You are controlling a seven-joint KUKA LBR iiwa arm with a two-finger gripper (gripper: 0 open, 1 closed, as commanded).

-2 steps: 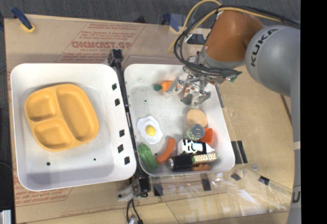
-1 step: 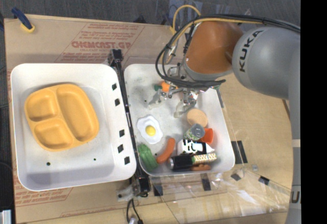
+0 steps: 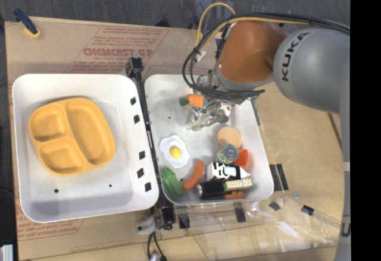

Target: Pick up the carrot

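Carrot (image 3: 194, 100): we see a small orange piece with a green tip near the back of the right bin (image 3: 156, 129), just beside the metal fingers; we take it for the carrot, because it is the one orange thing there with a green top.
Gripper (image 3: 205, 116): we see it low over the back part of the right bin, its metal parts just to the right of and below the carrot; we cannot tell how wide it stands, nor whether it has hold of anything.
Arm (image 3: 297, 66): we see it reaching in from the right, with its orange band (image 3: 247, 52) above the wrist, which hides part of the bin's back edge.
Why it sits there: we judge the wrist is set above the carrot for a pick from the top, as the carrot lies apart from the front pile.
Front pile: we see a fried egg toy (image 3: 174, 151), a sausage (image 3: 193, 175) and a round beige piece (image 3: 229, 137) crowded nearer the front.
Left bin (image 3: 36, 206): we see it carrying a yellow divided tray (image 3: 71, 136), well apart from the work.
Risk: we judge the carrot's nearness to the back wall leaves little room.
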